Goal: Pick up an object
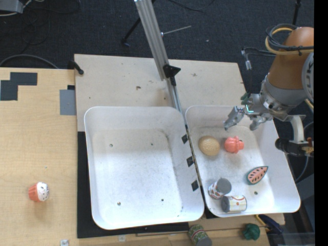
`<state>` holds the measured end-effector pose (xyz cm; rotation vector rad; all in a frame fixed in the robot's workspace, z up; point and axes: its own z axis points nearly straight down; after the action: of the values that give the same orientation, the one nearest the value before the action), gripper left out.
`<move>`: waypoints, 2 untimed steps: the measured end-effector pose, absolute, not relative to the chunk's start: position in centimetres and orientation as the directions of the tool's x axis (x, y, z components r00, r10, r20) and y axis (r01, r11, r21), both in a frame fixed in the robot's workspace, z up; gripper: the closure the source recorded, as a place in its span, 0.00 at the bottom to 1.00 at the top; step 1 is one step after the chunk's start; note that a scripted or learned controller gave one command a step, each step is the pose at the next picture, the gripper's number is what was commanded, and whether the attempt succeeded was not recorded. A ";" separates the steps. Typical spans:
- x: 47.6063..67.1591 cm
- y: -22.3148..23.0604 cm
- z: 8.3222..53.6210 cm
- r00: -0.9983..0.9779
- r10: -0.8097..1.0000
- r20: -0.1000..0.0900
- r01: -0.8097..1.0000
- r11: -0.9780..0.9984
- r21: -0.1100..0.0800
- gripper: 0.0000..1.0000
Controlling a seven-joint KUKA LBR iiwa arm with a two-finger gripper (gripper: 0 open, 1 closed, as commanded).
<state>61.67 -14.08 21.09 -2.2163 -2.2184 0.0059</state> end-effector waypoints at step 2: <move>61.2 -13.9 14.9 -0.001 1.000 0.002 1.000 0.001 -0.009 0.00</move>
<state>61.17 -13.90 14.94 -2.2146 -2.2169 0.0081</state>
